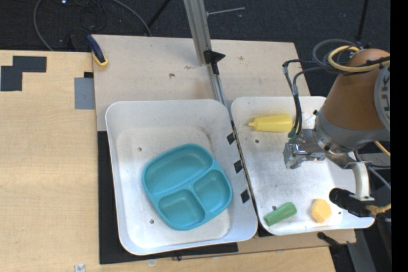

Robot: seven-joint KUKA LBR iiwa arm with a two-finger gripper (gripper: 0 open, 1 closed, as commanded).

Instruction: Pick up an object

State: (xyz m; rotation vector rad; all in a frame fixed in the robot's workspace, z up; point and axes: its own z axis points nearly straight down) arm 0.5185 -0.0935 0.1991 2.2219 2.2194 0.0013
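Claw (294,156) hovers over the right bin (268,194), can't tell if it's open or holding anything, yellow bottle (271,123) just at its 11 o'clock.

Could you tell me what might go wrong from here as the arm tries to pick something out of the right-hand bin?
The end effector hangs over bare floor in the right bin, so closing here would probably catch nothing. The yellow bottle lies near the bin's far wall, which may crowd a grasp. The green piece and the yellow block sit by the near rim, where a nudge could push them against the edge.
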